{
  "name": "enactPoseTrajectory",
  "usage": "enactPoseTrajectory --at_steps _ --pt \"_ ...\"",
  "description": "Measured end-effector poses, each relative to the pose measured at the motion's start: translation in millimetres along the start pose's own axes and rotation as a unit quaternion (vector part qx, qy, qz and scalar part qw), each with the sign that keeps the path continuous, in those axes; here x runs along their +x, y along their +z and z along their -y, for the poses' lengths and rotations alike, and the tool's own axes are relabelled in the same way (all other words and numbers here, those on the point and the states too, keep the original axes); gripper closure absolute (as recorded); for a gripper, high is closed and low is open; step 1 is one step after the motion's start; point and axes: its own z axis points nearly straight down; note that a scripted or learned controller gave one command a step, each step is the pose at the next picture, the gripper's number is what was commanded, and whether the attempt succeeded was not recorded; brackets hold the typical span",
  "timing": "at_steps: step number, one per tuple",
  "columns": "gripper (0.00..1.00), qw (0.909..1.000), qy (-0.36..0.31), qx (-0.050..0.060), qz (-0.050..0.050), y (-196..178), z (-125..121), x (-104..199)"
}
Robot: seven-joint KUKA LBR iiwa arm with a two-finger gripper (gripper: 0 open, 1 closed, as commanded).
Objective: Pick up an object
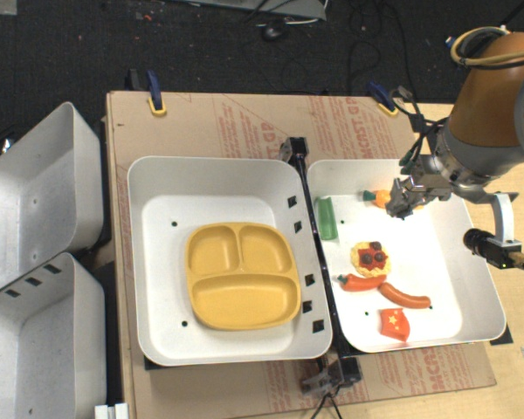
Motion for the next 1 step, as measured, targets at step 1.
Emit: enactPoseTrajectory --at_steps 1 --pt "1.00 1.0000 -0.001 -0.001 0.000 -8.6 14.7 47.2"
